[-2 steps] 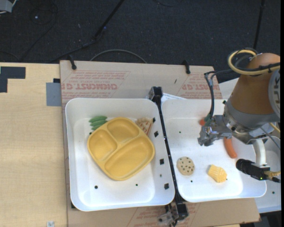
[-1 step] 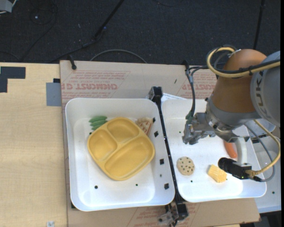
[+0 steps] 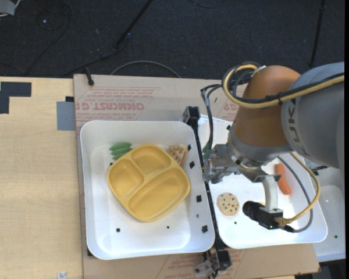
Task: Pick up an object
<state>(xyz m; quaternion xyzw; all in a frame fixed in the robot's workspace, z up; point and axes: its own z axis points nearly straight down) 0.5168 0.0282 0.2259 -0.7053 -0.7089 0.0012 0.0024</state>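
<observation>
My hand [image 3: 216, 168] is hanging low over the right-hand bin [image 3: 244, 240], close against the divider between the two white bins, and my own orange wrist is covering most of it. I cannot tell how my hand is set, and nothing shows in it.

The nearest thing to pick is a round cookie with dark chips [image 3: 228, 203], lying flat on the bin floor just below my hand, toward the near edge of the bench. Being round, it has no long axis for me to line up with.

An orange carrot-like stick [image 3: 284, 179] is lying farther off, beyond my wrist, its length running toward and away from the near edge.

I judge the cookie the closer target, needing only a short shift.
</observation>
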